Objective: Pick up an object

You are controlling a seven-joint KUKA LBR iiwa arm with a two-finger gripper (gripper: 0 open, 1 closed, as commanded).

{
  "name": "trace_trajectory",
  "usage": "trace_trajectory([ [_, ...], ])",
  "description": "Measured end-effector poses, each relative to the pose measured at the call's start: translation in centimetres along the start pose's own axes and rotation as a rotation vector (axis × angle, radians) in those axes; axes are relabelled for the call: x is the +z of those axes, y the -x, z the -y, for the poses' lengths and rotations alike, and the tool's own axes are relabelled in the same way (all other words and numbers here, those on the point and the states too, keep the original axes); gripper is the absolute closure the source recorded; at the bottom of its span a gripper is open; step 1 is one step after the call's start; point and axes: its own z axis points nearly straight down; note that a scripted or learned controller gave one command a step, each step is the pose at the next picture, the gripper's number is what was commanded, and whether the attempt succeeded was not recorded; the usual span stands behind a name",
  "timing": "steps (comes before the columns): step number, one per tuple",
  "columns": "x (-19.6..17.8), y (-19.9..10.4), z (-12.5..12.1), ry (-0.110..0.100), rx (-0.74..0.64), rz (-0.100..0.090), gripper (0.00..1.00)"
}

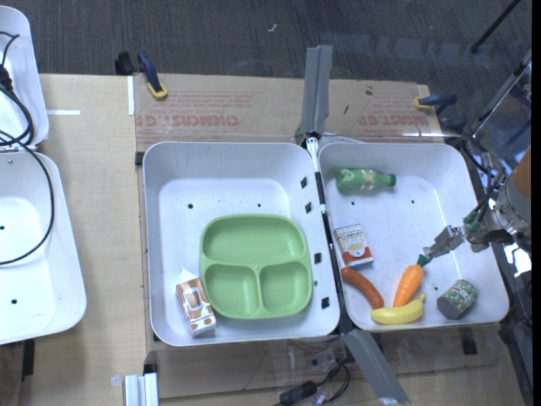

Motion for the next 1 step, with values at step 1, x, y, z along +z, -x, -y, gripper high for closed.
trace_trajectory([
  [1,8.95,1.80,-0.17,0.013,-0.133,0.003,0.00],
])
